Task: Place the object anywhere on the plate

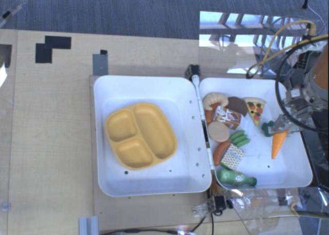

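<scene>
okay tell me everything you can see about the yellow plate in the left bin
The yellow plate looks like smooth moulded plastic, a rounded rectangle with a raised rim and three compartments: one long section on the right side in the camera view and two smaller ones on the left. It lies flat and right way up, turned slightly askew, on the floor of the left bin. Nothing lies on it or touches it.

One fixed camera looks down at a slant from above the bench (51, 151); both white bins (149, 87) sit mid-frame, moderately far; floor shows beyond, the arm (313, 79) entering right.
</scene>
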